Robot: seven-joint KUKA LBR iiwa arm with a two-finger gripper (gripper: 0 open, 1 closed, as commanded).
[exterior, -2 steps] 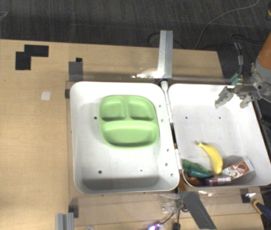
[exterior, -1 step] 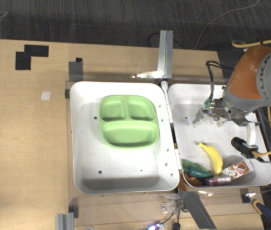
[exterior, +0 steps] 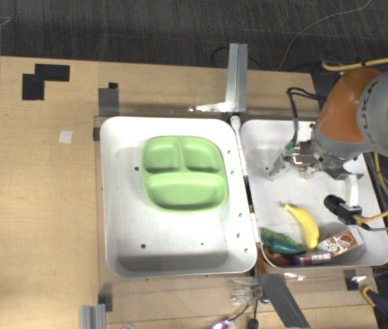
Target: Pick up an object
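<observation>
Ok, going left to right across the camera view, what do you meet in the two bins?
Left bin's outer wall → green divided plate → rim between the bins → dark green item → banana → small printed packet. The claw hangs over the right bin's far half, above these.

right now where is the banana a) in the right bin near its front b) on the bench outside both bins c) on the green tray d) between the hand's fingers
a, the banana lies in the right bin toward its front, beside a few other small items, while the green tray sits in the left bin.
</observation>
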